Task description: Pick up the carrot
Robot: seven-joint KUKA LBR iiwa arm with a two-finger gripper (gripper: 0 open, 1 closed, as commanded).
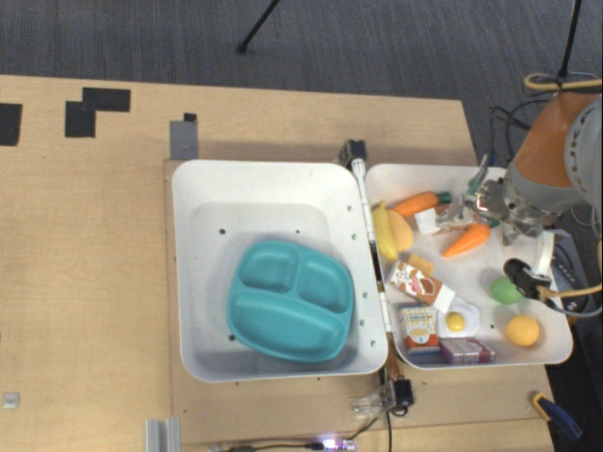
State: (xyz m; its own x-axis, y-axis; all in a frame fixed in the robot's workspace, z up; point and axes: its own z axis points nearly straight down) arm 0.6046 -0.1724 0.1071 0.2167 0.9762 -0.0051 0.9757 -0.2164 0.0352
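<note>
The carrot (467, 241) is a short orange cone, thick end toward the end effector (482, 207) and tip pointing down-left. It lies on the floor of the right bin (556, 347), just below and slightly left of the end effector, close to touching it (whether they touch I cannot tell). A second orange piece (415, 203) lies farther left. Whether the end effector is open or closed cannot be told.
</note>
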